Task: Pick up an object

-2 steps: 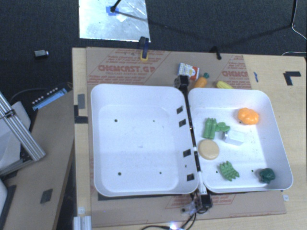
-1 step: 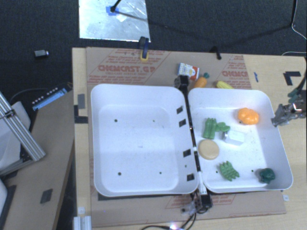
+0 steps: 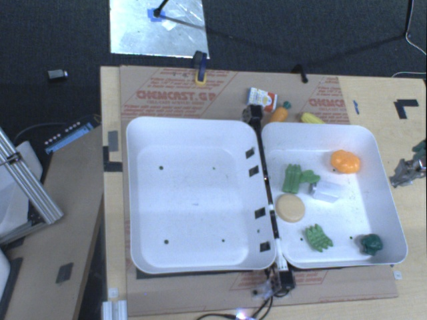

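Observation:
The right white bin holds several objects. An orange lump lies near its far right corner. A green toy and a clear block lie in the middle, with a tan round disc just in front of them. A ridged green piece and a dark green lump sit along the near side. My gripper shows at the view's right edge, outside the right bin's rim, level with the orange lump and well apart from it.
The left white bin adjoins the right one at a black hinge strip. Behind the bins lie a small white-and-red item, an orange carrot and a yellow piece. A blue-yellow clamp stands at the bench's back edge.

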You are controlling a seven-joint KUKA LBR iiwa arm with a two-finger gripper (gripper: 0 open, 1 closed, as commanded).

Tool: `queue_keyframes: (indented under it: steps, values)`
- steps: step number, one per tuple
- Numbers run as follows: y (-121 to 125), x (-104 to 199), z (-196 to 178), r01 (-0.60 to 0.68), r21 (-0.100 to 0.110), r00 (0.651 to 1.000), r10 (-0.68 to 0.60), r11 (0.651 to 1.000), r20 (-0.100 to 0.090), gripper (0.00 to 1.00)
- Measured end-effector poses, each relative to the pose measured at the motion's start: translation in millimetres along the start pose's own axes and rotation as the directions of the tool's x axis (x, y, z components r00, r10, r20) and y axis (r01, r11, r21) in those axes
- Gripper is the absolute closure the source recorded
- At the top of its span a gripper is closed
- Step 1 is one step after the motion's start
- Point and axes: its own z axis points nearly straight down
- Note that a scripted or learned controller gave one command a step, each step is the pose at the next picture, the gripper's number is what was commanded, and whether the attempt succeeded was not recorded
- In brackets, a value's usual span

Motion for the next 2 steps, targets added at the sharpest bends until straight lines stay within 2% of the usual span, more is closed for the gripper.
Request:
queue_keyframes:
  steps: [2]
  values:
    - [3,3,-26,0.012,-0.013,1.0,-0.012,1.0,0.003,1.0]
